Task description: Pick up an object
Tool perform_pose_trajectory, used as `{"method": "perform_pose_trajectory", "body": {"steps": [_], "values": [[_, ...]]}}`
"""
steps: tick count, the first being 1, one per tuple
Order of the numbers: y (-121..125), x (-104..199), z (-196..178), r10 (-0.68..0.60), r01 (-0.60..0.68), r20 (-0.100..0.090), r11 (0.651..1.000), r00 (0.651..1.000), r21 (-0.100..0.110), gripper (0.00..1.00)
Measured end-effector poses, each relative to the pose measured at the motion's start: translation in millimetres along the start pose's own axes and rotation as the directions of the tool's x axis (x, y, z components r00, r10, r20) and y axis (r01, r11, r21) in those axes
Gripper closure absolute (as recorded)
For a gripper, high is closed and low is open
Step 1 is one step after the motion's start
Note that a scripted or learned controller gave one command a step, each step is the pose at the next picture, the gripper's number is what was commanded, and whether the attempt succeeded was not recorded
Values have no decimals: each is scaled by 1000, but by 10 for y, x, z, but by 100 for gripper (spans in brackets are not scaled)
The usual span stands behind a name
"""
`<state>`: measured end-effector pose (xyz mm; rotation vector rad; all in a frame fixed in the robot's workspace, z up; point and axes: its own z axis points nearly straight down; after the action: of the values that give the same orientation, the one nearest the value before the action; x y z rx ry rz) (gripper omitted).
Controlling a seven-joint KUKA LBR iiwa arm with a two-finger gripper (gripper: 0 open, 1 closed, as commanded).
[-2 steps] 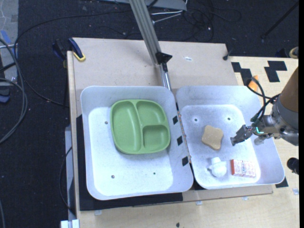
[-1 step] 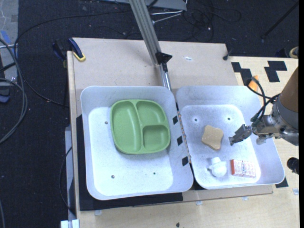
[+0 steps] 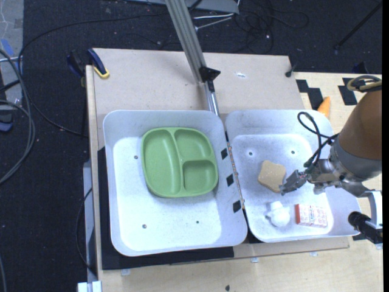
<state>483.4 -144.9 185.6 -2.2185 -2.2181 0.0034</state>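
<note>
I've got the gripper [image 3: 290, 182] low in the right bin [image 3: 243, 157] touching the sponge [image 3: 271, 174] — can't tell how open — it may just shove it left, not grab.

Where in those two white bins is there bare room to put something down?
Left bin: bare floor below and left of the green divided plate. Right bin: bare at the top; crowded lower down by the tan sponge, white object, red-and-white packet and gripper.

two white bins [image 3: 121, 181], one green plate [image 3: 180, 162], three small objects [image 3: 271, 175]
</note>
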Motion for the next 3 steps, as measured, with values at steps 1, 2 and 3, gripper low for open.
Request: {"method": "perform_pose_trajectory", "body": {"steps": [1,2,3], "values": [[60,20,618,1,-1,0,1000,1000,0,0],[67,17,933,1,-1,3,1000,1000,-6,0],[82,7,806,3,-3,6,1000,1000,-12,100]]}}
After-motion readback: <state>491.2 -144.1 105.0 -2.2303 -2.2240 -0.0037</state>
